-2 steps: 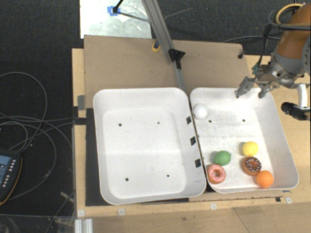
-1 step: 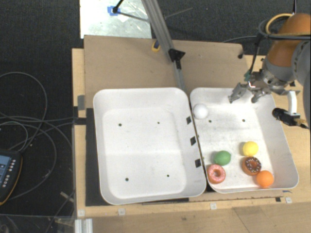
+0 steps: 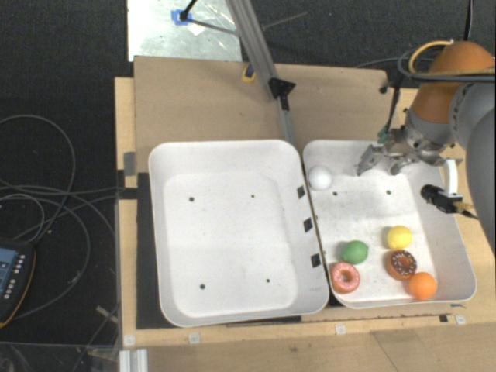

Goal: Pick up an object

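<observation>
Holding the gripper [image 3: 385, 163] over the far end of the right bin [image 3: 466, 263], jaws spread and gripping nothing, probably lining up on the white ball [image 3: 320, 179] lying nearby in the far-left corner. Leaving the green ball [image 3: 355, 252], yellow ball [image 3: 399, 237] and orange [image 3: 422, 286] sitting well apart at the near end.

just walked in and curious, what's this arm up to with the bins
A grey robot arm reaches in from the right over the right bin. Its pincer hangs open near that bin's far edge with nothing between its fingers. A white ball lies close by at the bin's far left corner. Toward the near end sit a green ball, a yellow ball, a pink doughnut, a brown doughnut and an orange ball. Nothing has been picked up yet.
</observation>
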Tool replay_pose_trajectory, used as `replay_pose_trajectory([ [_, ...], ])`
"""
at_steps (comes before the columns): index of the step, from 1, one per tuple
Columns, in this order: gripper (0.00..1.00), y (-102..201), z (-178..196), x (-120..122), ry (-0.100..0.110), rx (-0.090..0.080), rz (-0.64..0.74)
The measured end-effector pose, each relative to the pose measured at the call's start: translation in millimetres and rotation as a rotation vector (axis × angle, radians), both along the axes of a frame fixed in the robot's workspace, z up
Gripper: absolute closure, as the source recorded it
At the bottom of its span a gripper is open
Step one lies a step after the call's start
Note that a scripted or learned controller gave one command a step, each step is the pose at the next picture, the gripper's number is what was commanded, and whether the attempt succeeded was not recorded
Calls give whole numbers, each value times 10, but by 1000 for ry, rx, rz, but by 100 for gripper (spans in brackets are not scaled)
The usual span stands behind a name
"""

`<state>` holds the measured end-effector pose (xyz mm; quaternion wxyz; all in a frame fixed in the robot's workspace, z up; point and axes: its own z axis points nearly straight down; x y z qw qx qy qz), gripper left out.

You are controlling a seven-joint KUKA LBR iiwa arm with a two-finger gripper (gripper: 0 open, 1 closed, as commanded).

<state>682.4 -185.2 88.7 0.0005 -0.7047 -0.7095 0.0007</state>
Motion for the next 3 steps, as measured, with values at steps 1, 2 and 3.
replay_pose_trajectory([
  [1,100,-6,151,23,-8,-3,3],
  [2,100,61,773,3,-10,-2,-1],
  [3,100,57,1314,25,-11,-2,-1],
])
